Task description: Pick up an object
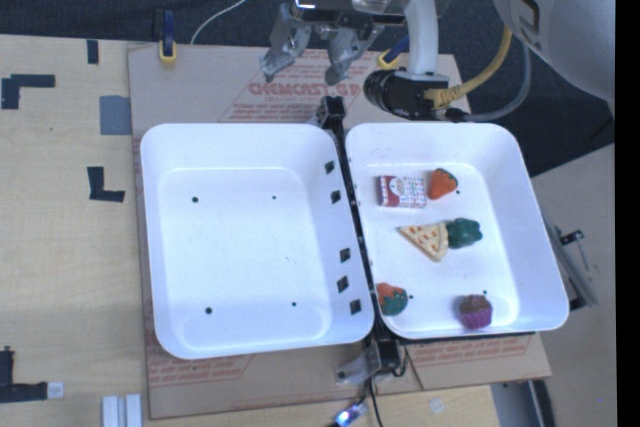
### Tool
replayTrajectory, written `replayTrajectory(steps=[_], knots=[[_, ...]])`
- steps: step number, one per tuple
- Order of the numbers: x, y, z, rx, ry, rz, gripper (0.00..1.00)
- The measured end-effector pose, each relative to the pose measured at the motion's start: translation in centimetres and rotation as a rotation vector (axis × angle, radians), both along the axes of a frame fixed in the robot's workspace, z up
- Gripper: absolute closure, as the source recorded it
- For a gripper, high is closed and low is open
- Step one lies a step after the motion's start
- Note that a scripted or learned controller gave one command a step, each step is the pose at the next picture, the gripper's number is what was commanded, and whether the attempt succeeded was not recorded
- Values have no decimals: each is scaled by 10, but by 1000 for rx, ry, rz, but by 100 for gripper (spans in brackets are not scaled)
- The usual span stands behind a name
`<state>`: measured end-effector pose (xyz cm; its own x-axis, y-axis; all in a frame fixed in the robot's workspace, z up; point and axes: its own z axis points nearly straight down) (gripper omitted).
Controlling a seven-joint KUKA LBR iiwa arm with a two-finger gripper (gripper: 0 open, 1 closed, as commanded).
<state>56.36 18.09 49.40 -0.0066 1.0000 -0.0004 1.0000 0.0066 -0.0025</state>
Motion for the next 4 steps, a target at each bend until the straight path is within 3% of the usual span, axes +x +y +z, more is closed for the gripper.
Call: replayTrajectory(steps=[1,2,3,4], knots=[[26,55,-22,0,-1,-1,100],[-42,27,36,3,-5,-3,100],[-45,54,41,1,-3,-3,100],[-13,52,40,-1,-3,-7,100]])
